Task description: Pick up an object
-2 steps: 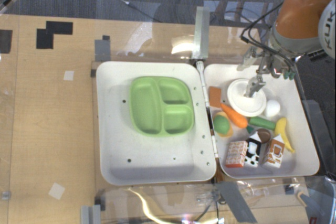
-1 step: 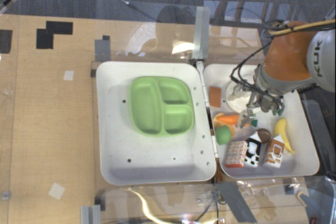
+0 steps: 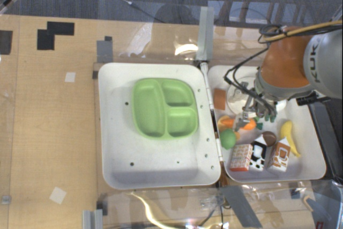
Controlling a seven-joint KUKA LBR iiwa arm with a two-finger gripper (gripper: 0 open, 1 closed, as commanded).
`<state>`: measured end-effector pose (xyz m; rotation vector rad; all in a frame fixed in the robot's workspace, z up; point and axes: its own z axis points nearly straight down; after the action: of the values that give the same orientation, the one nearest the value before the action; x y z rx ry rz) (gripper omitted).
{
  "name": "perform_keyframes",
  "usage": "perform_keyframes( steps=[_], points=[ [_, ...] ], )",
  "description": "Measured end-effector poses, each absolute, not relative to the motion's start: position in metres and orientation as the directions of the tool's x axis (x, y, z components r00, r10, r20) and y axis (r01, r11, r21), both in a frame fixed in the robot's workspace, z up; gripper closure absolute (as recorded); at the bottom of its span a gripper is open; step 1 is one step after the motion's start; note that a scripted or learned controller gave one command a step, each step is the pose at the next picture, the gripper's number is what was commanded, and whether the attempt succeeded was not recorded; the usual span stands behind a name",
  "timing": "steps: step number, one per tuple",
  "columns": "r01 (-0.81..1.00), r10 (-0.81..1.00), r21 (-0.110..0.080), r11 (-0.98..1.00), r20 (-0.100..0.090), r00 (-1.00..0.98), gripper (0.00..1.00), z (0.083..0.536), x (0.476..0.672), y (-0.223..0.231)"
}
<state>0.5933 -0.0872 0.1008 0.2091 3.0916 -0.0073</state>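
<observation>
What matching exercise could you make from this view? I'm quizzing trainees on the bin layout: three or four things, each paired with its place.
Things:
1. green divided plate
2. banana
3. green ball
4. cow-patterned carton

Places:
A. right bin, against its left wall
B. left bin, middle
C. right bin, right side
D. right bin, front row between two other cartons

Pairs: 1-B, 2-C, 3-A, 4-D
</observation>
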Motion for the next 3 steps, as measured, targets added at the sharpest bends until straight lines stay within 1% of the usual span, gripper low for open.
perform_keyframes(
  steps=[1,2,3],
  points=[
    [0.161,0.161,-0.005,0.987,-0.043,-0.986,0.00,0.101,0.559,-0.181],
    [0.168,0.168,-0.002,0.986,-0.047,-0.985,0.00,0.101,0.548,-0.132],
    [0.174,0.174,0.002,0.985,-0.043,-0.984,0.00,0.100,0.600,-0.092]
  ],
)
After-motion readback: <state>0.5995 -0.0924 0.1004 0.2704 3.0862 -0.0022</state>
